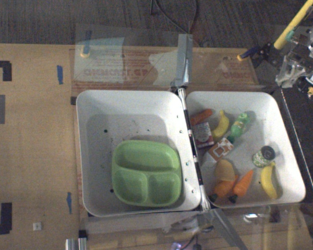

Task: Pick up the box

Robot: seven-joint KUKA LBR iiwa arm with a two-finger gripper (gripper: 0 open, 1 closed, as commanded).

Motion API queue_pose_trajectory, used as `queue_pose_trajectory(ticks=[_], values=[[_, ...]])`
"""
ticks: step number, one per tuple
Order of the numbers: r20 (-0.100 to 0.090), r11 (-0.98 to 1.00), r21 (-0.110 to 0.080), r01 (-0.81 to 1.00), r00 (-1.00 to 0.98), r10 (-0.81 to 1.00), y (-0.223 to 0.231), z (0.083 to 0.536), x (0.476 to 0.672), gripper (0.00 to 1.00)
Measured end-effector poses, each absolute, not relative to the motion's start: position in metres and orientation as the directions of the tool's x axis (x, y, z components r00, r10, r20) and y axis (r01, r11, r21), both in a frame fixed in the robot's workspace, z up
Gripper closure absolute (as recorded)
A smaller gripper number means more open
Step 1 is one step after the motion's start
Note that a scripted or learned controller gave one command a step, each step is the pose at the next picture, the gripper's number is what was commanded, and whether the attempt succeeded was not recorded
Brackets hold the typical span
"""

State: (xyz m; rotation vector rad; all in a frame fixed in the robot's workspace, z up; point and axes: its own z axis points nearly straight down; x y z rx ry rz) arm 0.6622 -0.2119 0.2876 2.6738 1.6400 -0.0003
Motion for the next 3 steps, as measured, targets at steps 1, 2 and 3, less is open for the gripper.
queue_pose_trajectory(ticks=[1,2,3], values=[[-0.001,-0.392,-0.002,0.92,0.392,0.92,-0.198,0.252,0.666,1.0],[-0.001,-0.391,-0.002,0.92,0.391,0.92,-0.197,0.252,0.667,0.0],[0.001,-0.27,-0.002,0.963,0.27,0.963,-0.141,0.17,0.568,0.0]])
